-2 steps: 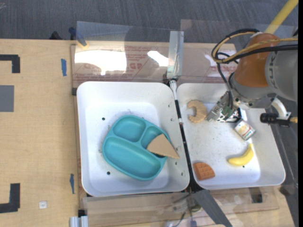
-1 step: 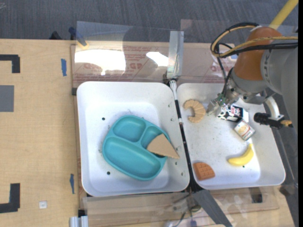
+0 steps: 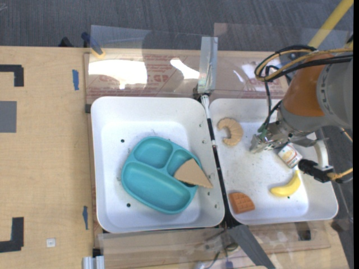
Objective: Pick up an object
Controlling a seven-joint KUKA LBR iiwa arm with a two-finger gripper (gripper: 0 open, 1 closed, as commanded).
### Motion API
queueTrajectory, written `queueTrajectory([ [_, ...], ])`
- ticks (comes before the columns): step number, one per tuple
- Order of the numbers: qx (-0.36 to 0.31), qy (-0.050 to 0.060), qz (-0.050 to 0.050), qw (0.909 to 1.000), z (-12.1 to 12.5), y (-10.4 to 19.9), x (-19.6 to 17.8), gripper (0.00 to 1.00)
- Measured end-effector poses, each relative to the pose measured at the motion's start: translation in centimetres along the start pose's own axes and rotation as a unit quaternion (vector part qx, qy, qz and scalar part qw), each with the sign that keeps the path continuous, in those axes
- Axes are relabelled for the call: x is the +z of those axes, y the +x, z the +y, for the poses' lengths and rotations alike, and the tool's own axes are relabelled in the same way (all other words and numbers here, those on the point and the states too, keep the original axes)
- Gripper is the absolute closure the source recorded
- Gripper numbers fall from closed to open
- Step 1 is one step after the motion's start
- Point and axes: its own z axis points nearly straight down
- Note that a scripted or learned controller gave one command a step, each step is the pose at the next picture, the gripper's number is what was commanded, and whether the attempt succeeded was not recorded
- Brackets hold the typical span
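My gripper (image 3: pixel 262 143) hangs low over the right bin (image 3: pixel 247 170), near its middle and toward the back. A tan croissant-shaped toy (image 3: pixel 230 131) lies just left of it. A small white bottle with an orange label (image 3: pixel 288 156) sits right beside the gripper on its right. A yellow banana (image 3: pixel 285 187) lies nearer the front right, and an orange-brown cookie-like piece (image 3: pixel 241 202) rests at the bin's front edge. Nothing shows between the gripper's tips.
The left bin (image 3: pixel 106 122) holds a teal divided plate (image 3: pixel 154 175) with a tan wedge (image 3: pixel 193 174) resting on its right rim. A clear plastic wall (image 3: pixel 207 66) stands behind both bins. The grey arm with its orange band (image 3: pixel 305 94) and cables covers the right bin's back right corner.
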Motion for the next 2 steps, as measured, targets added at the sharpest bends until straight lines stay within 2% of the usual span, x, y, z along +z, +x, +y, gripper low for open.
queueTrajectory([
  [2, -0.002, -0.001, -0.002, 1.0000, 0.15, 0.01, -1.96, 1.00],
])
